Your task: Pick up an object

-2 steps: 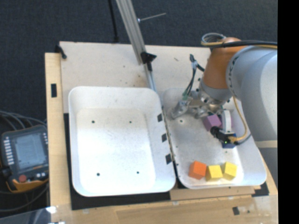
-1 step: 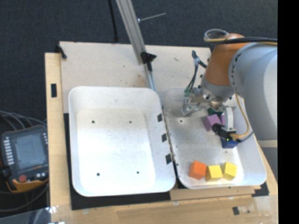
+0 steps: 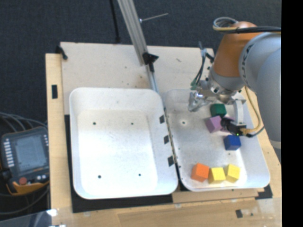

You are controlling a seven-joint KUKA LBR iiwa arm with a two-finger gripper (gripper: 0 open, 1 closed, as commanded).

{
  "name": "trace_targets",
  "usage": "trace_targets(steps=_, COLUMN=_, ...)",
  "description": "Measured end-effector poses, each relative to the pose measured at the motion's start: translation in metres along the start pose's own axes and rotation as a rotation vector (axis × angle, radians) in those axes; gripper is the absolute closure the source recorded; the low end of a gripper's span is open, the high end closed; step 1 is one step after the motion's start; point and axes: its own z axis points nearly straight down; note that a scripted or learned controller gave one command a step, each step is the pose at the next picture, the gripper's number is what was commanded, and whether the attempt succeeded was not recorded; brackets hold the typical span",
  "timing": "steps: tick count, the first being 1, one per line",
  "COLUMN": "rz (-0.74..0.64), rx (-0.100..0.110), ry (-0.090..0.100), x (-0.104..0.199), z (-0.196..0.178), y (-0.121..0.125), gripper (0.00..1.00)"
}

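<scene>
The right bin holds several blocks. A green block and a purple block lie near its back, a blue block sits to the right, and an orange block and two yellow blocks line its front edge. My gripper hangs over the back left part of this bin, just left of the green block. Nothing shows between its fingers.
The left bin sits beside the right one. A slanted metal rail crosses the back of the bench. A teach pendant lies off the bench at the left.
</scene>
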Motion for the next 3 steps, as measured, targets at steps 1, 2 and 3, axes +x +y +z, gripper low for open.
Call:
trace_targets(steps=1, rz=-0.002, rx=0.0, ry=0.0, x=0.002, z=-0.045, y=-0.002, gripper=1.0)
trace_targets(steps=2, rz=0.0, rx=-0.001, ry=-0.001, x=-0.003, z=-0.094, y=-0.007, gripper=1.0)
trace_targets(steps=3, rz=-0.005, rx=0.006, ry=0.001, x=0.039, z=-0.091, y=-0.008, gripper=1.0)
